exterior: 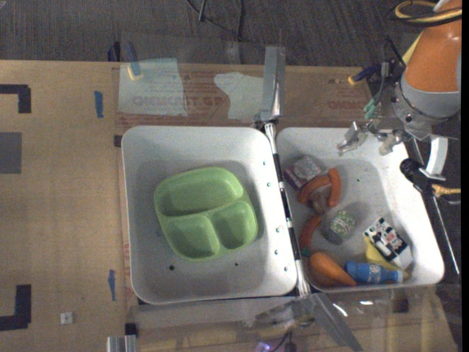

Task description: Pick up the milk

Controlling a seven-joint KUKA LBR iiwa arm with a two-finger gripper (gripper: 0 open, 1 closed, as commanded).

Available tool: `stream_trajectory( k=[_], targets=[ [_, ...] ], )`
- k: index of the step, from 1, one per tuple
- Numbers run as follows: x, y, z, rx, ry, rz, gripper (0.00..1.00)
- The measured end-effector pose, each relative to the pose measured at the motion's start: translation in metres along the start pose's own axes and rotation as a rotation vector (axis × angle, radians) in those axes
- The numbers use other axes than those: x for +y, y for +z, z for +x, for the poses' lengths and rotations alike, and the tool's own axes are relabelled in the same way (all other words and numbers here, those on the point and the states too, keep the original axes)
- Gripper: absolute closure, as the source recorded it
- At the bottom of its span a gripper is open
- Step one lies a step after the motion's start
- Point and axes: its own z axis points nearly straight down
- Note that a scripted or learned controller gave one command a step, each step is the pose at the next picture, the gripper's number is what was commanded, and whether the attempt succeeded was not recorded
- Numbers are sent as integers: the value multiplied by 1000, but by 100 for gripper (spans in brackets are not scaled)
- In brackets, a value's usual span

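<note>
The metal two-finger claw (364,136) hangs over the far rim of the right-hand shallow white bin (421,229), below the grey arm with its orange band (437,61). Its thin fingers stand apart with nothing between them.

The small milk carton with black-and-white cow patches (386,238) lies tilted on the bin floor, well nearer the camera than the claw and slightly to its right, close to the bin's right wall. Any lettering on it is too small to read. Touching its near side is a yellow piece (375,254), and just beyond that lies a blue bottle with a pale label (374,273), the label's print unreadable.

Left of and nearer than the claw sit a small purple-and-white packet (302,171), a curved orange-red toy (322,187) and a grey-green round can (340,224). An orange carrot-shaped toy (330,269) lies by the near left corner.

Far to the claw's left, the other white bin (139,196) holds a green three-part plastic plate (205,212).

On the wooden worktop (51,196) beyond that bin lies a taped clear sheet over cardboard with faded print (157,101), too blurred to make out with certainty.
</note>
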Motion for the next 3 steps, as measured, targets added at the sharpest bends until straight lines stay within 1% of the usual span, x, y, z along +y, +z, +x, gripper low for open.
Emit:
stream_trajectory(
  k=[1,2,3],
  targets=[
    [-40,32,-71,-1,-36,1,0],
    [-88,108,-81,7,-156,2,0],
    [-139,129,-77,15,-181,-3,0]
  ],
)
